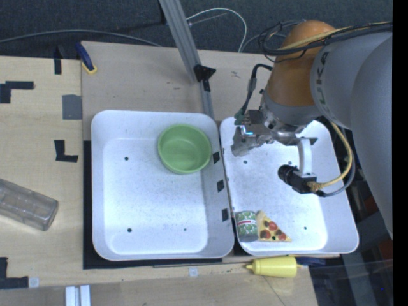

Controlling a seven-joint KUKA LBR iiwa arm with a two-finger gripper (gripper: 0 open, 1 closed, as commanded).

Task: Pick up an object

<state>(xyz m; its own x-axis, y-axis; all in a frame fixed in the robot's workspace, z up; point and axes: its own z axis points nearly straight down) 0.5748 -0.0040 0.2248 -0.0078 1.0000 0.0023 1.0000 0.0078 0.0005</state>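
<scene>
A green bowl (184,148), round and smooth like plastic, is seen in the upper right part of the left bin (115,190), close to the wall between the two bins. Both bins are shallow, white and speckled with small dark dots. In the right bin (319,225) a flat piece shaped like a pizza slice (271,229) lies near the lower edge, and just beside it, on its left, a small green and white packet (246,225) is found; its print is too small to be read. The arm (319,69), grey with a rounded orange part, enters from the right of the frame and is cut off by the right edge. The gripper (245,139) is placed over the upper left corner of the right bin, and nothing is seen held in it; whether the jaws are spread or pressed together cannot be told, because the metal parts are blurred. A black cylindrical part (294,177) with a yellow cable hangs below the wrist. On the wooden worktop (134,75), a yellow bottle (274,266) lies below the right bin, and a clear ribbed plastic container (25,204) lies at the left edge, partly cut off. A grey metal pole (182,30) crosses the upper middle.
</scene>
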